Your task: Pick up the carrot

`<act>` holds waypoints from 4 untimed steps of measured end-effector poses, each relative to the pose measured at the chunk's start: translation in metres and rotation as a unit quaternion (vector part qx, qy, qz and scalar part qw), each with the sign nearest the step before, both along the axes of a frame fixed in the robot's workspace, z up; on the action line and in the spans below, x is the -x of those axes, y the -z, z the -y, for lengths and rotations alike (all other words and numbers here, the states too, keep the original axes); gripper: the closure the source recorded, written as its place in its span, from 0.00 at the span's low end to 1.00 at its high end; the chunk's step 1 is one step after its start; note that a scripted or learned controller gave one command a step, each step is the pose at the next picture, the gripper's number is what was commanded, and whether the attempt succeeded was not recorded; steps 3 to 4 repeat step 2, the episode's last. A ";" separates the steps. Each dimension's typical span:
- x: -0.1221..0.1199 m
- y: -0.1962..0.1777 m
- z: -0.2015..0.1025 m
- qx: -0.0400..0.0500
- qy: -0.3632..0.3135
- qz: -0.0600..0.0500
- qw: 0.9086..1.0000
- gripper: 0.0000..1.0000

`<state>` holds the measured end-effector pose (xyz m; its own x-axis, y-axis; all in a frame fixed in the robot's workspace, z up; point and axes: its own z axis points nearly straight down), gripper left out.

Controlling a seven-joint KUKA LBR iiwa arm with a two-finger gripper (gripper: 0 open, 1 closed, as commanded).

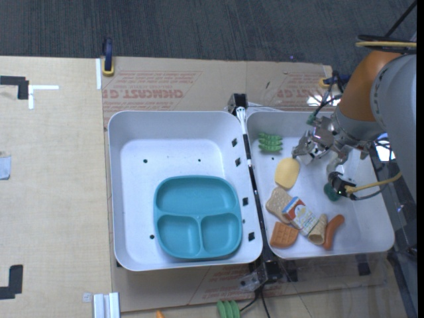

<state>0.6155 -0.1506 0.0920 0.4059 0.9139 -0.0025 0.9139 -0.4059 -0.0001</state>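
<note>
approach step: jaws (317, 147) hover empty and apart over the right bin (371, 244), just right of the yellow piece (287, 173). the carrot (333, 230) lies well below that piece, touching the cone (318, 228). next move, by judgement: travel to the carrot, descend, close.

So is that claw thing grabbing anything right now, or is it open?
Gripper: over the right bin, above the yellow piece; open or shut cannot be told. Nothing visibly held; the carrot lies at the bin's front.
</note>
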 end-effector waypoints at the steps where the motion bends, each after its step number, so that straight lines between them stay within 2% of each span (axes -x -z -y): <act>1: 0.029 0.001 -0.056 -0.001 -0.064 -0.002 0.998 0.00; 2: 0.061 0.001 -0.058 -0.002 0.078 -0.003 0.997 0.00; 4: 0.061 0.001 -0.058 -0.002 0.078 -0.003 0.997 0.00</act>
